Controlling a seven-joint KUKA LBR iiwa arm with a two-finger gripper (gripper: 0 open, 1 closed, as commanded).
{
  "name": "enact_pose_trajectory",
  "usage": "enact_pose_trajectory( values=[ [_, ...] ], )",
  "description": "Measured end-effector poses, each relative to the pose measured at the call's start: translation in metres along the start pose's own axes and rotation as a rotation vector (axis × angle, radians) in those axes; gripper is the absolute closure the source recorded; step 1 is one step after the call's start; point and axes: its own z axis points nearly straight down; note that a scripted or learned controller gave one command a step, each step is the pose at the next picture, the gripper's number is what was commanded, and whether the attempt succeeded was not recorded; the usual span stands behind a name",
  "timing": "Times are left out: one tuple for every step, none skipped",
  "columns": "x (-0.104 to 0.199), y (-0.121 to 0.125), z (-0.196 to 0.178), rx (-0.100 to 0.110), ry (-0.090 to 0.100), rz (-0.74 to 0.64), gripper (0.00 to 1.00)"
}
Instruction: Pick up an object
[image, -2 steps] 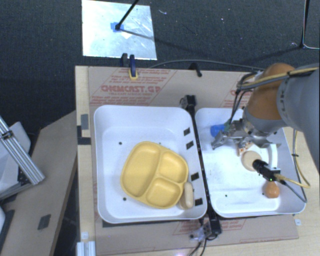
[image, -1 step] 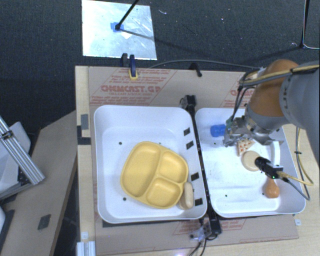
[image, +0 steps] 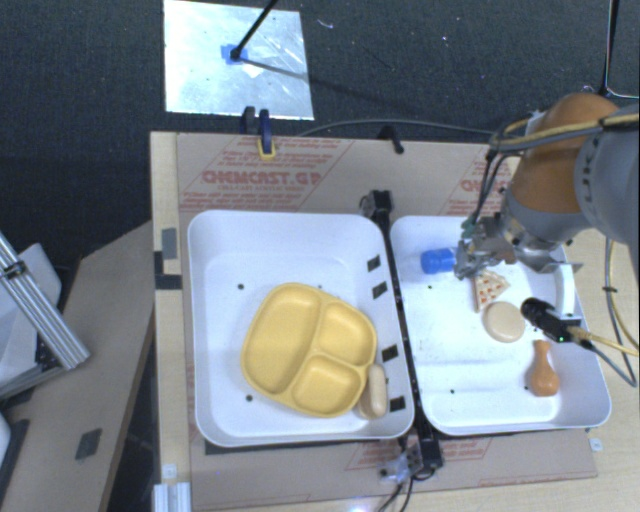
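While the arm is reaching into the right bin (image: 590, 405), its gripper (image: 478, 262) is hanging beside the blue cylinder (image: 436, 262) and pizza slice (image: 489, 290), its grip impossible to tell

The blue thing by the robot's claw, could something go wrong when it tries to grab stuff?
Maybe. The gripper hangs right between the blue cylinder and the pizza slice toy, so it might nudge one away instead of catching it. The blue cylinder looks round and could roll toward the bin wall. The round tan piece lies close by and could get bumped too.
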Motion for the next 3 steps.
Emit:
enact_pose_trajectory(
  values=[
    [0.000,0.002,-0.041,0.000,0.000,0.000,1.00],
    [0.055,-0.004,-0.037,0.005,0.003,-0.006,1.00],
    [0.104,-0.013,-0.054,0.003,0.003,-0.006,1.00]
  ],
)
